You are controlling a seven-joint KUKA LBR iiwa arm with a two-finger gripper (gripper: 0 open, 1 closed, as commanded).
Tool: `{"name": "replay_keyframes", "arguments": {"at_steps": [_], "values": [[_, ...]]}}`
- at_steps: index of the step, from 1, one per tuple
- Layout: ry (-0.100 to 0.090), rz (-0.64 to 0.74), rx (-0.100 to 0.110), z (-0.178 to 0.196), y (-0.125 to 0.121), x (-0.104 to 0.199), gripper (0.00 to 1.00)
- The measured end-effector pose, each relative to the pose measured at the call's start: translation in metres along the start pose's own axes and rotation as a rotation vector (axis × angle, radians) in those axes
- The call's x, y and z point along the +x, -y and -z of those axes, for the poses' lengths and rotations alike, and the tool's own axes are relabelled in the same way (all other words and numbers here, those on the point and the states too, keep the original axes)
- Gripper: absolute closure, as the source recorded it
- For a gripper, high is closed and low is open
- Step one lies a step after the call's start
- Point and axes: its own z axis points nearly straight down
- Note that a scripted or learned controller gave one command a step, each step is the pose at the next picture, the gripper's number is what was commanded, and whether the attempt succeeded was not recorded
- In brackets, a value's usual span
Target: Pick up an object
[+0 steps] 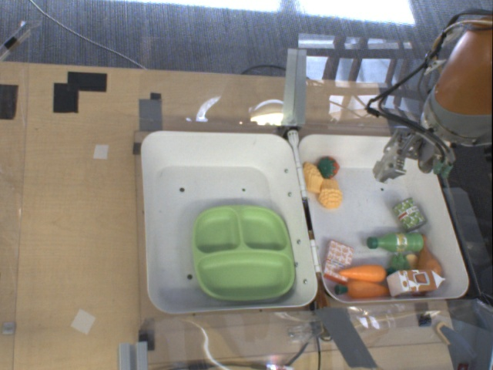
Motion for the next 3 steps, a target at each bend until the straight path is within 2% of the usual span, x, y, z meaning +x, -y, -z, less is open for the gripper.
{"name": "replay_keyframes", "arguments": {"at_steps": [3], "values": [[0.031,0.015,-0.003,0.039,-0.005,-0.007,1.00]]}}
